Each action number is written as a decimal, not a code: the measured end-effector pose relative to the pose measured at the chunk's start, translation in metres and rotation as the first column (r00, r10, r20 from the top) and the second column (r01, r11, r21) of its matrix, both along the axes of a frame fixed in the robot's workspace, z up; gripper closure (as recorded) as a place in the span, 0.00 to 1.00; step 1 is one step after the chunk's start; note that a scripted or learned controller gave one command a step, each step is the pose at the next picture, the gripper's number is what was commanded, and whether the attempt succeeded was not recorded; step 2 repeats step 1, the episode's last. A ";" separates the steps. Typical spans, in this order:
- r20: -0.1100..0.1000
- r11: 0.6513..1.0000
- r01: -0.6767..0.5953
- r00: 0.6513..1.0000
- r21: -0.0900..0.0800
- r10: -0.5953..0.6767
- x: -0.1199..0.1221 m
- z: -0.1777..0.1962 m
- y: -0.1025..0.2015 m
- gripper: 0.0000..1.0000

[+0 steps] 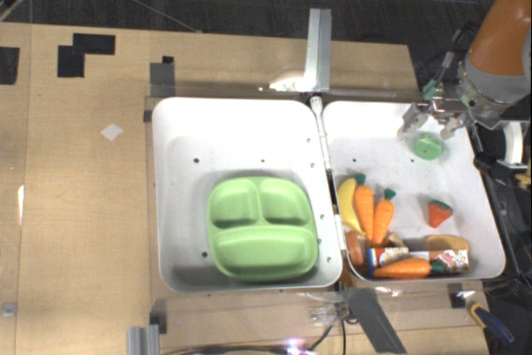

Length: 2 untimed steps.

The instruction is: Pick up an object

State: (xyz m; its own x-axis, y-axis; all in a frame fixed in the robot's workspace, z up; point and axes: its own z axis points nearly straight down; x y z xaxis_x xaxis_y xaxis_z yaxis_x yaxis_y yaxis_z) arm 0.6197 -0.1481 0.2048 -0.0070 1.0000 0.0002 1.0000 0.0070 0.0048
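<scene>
- The pale wooden bench (75, 204) bore two shallow white plastic bins side by side, with a grey metal post (319, 50) standing at their far shared corner
- The left white bin (179, 137) held a light green plastic tray with three compartments (263, 228), lying flat toward the near side
- The right white bin (374, 145) carried the toy food, most of it crowded along its near-left part
- The grey arm with its orange band (503, 33) reached in from the right, over the far right corner of the right bin
- The two-finger metal gripper (433, 125) hung at the far right of the right bin, its fingers spread moderately apart, one to each side above a small round green object (428, 147); the object lay just below the fingertips, on or close to the bin floor, and whether the fingers touched it could not be told
- Two orange toy carrots with green tops (371, 214) stood side by side beside a yellow banana-shaped piece (348, 204)
- A third orange carrot (407, 268) lay along the near wall, beside a small colourful printed packet (445, 261) and a tan bread-like piece (449, 244)
- A small red toy strawberry (439, 213) sat apart, between the clutter and the round green object
</scene>
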 end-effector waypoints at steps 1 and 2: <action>0.002 1.000 0.017 1.000 -0.001 -0.017 -0.002 -0.106 -0.033 0.00; 0.002 1.000 0.017 1.000 -0.001 -0.017 -0.002 -0.106 -0.033 0.00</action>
